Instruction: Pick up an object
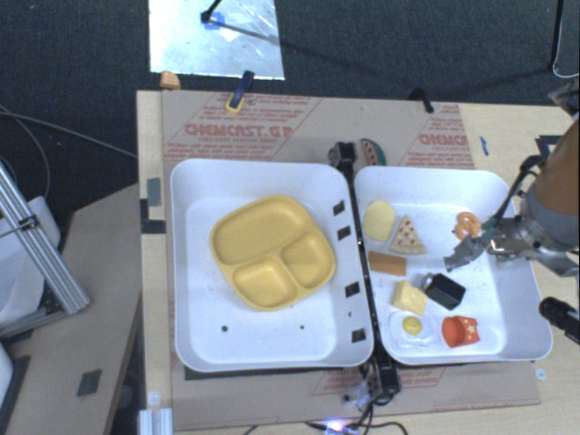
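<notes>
The right bin (521, 315) holds several toy foods: a pale yellow round piece (380, 216), a pizza slice (408, 235), a brown bar (388, 264), a yellow cheese block (410, 297), a black block (445, 291), a fried egg (412, 326), a red fries box (461, 332) and an orange pretzel (467, 223). My gripper (462, 246) reaches in from the right and hovers low over the bin's middle. It is just below the pretzel and just above the black block. It stands open with nothing between its fingers.
The left bin (195, 333) carries a yellow compartment plate (272, 250). Black clips sit along the divider (355, 243) between the bins. Beyond the bins lie a cardboard sheet (272, 125) and a shiny metal sheet (216, 25).
</notes>
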You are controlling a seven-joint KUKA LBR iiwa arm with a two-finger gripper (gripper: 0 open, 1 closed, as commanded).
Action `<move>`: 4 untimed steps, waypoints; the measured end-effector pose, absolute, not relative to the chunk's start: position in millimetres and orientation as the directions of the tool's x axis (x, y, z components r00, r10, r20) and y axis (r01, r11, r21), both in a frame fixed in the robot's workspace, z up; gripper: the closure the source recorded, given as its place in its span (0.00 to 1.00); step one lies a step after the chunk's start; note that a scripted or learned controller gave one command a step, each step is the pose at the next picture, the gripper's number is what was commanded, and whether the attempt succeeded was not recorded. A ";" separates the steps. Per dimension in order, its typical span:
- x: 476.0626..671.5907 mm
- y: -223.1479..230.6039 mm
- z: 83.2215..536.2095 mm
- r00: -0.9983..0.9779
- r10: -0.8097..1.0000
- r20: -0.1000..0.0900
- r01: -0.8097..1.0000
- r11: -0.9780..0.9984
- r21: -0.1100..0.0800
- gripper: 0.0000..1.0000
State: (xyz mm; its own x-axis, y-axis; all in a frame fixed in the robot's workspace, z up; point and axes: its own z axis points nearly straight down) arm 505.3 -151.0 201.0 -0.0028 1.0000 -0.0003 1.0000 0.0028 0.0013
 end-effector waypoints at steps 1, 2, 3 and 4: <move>485.0 -163.4 79.1 0.002 1.000 0.001 1.000 -0.002 -0.003 0.00; 489.0 -133.0 220.9 -0.008 1.000 -0.002 1.000 0.008 0.013 0.00; 487.6 -125.8 108.8 -0.001 1.000 -0.005 1.000 0.001 0.006 0.00; 555.7 -123.0 85.4 -0.006 1.000 -0.002 1.000 0.006 0.009 0.00</move>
State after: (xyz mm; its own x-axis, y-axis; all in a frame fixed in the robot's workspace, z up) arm 555.7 -123.0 85.4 -0.0064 1.0000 -0.0024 0.9999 0.0064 0.0091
